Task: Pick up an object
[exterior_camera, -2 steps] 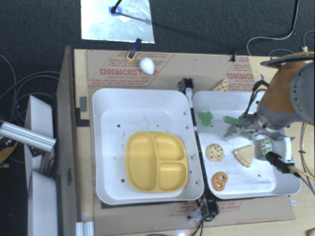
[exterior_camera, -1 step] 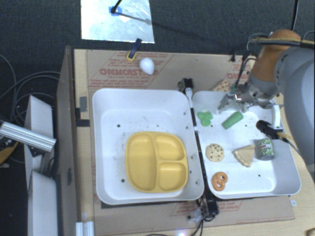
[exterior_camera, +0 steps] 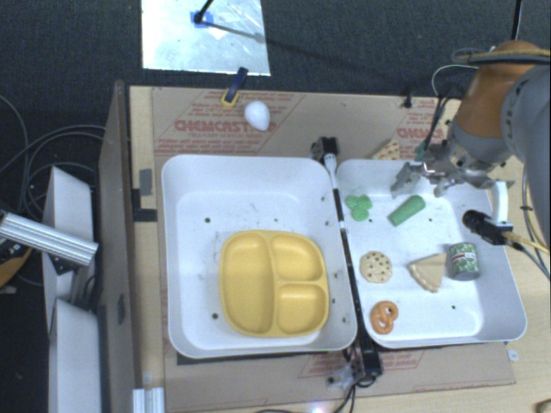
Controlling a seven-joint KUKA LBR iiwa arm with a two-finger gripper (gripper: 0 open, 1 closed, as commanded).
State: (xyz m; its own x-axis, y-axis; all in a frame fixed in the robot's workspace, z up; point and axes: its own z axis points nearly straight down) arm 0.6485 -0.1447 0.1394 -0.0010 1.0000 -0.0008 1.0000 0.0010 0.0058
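The right bin (exterior_camera: 495, 317) holds several small items: a green cylinder (exterior_camera: 406, 211), a small green lump (exterior_camera: 357, 206), a round cookie (exterior_camera: 375, 267), a pretzel (exterior_camera: 384, 317), a tan wedge (exterior_camera: 428, 274) and a green-labelled can (exterior_camera: 463, 261). My gripper (exterior_camera: 424, 184) hangs over the bin's far part, just above and behind the green cylinder. Its two fingers stand spread, open, with nothing between them. The grey and orange arm (exterior_camera: 495, 93) comes in from the upper right.
The left bin (exterior_camera: 194, 196) holds a yellow divided plate (exterior_camera: 274, 282). Behind the bins, a white egg-shaped ball (exterior_camera: 256, 114) and a blue and yellow tool (exterior_camera: 232, 89) lie on the cardboard. A silver sheet (exterior_camera: 205, 24) lies further back.
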